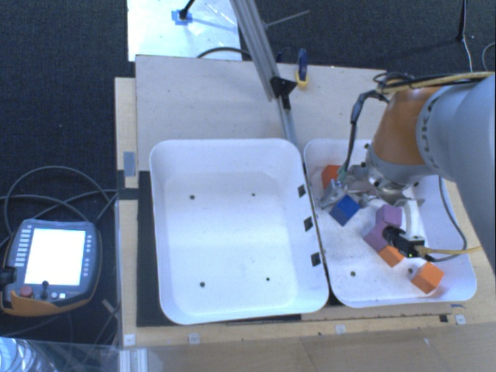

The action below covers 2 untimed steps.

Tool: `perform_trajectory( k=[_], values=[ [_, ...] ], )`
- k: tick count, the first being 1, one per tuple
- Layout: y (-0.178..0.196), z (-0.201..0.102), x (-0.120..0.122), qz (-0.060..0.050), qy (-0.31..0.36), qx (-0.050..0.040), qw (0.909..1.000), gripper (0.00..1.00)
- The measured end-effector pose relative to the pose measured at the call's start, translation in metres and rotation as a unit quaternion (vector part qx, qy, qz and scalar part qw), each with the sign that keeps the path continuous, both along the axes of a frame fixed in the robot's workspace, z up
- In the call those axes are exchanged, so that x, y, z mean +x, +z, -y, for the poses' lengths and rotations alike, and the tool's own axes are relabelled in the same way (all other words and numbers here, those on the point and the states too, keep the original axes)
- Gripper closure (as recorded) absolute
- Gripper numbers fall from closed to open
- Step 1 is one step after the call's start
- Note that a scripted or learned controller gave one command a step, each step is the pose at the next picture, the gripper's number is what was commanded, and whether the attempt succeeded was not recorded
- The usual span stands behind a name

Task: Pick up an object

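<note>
Though half hidden beneath the grey wrist, low in the right bin point(353, 289): gripper point(346, 194), at or just above one blue cube point(345, 210); hold on it impossible to tell. On the bench point(217, 91), two white bins, left bin point(225, 142) alongside. Counted in the right bin: one blue cube, one purple block point(383, 229), three orange pieces: rear orange block point(331, 174), middle orange block point(392, 256) perhaps touching the purple, front orange block point(427, 277).

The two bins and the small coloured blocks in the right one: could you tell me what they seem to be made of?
The bins look like thin moulded white plastic: smooth, with rounded corners and rolled rims. The blue block, the purple block and the orange block show flat, matte, evenly coloured faces, which suggests painted wood or foam; the view leaves that open.
</note>
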<state>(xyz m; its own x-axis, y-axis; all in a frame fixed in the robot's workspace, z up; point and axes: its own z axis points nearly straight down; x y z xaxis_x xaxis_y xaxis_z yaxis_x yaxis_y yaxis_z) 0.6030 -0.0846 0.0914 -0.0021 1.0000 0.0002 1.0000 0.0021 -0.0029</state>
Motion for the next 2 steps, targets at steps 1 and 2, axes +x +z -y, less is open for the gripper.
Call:
perform_trajectory(
  k=[1,2],
  values=[
    [0.014,0.000,0.002,0.003,0.001,0.0002,1.0000,1.00],
    [0.058,0.000,0.006,0.004,0.001,-0.0003,1.0000,1.00]
  ],
)
